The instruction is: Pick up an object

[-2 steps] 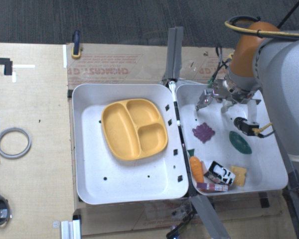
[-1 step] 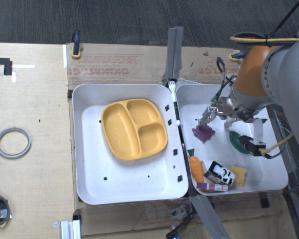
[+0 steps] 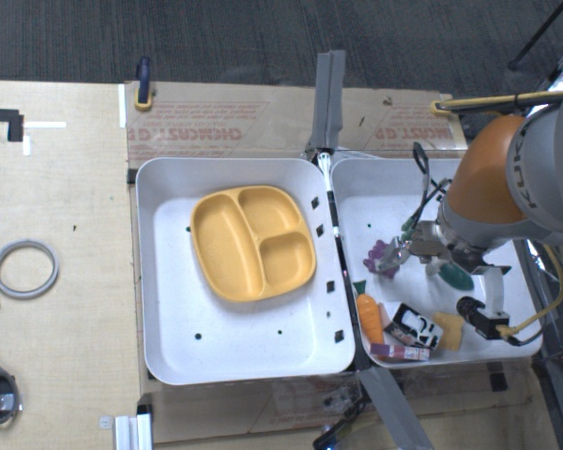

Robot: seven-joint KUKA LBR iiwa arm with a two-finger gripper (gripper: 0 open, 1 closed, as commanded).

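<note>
I have the arm reaching in from the right of the frame, and its claw (image 3: pixel 405 249) sits low in the right bin (image 3: pixel 357 195), right at a small purple object (image 3: pixel 383 259) near the bin's middle. The purple piece looks to be at the fingertips, perhaps touching them, but I cannot tell from this angle whether the claw is wide, narrow, or already closed on it, so I won't call it held.

My read is that we're at the grasp step: the claw is down at its target, and the lift hasn't happened. The next move calls for a firm close on the purple object, then a straight rise clear of the bin wall. It is small and irregular, so it could slip out.

The right bin also carries an orange carrot-shaped toy (image 3: pixel 369 317) at the lower left, a black-and-white item (image 3: pixel 416 324) beside it, a yellow block (image 3: pixel 448 331), a pink-capped tube (image 3: pixel 402 352) along the bottom edge and a green object (image 3: pixel 455 275) under the wrist. The left bin (image 3: pixel 159 279) holds a yellow divided plate (image 3: pixel 253 242) with three compartments, nothing in them. On the table at far left lies a roll of grey tape (image 3: pixel 23 268).
</note>
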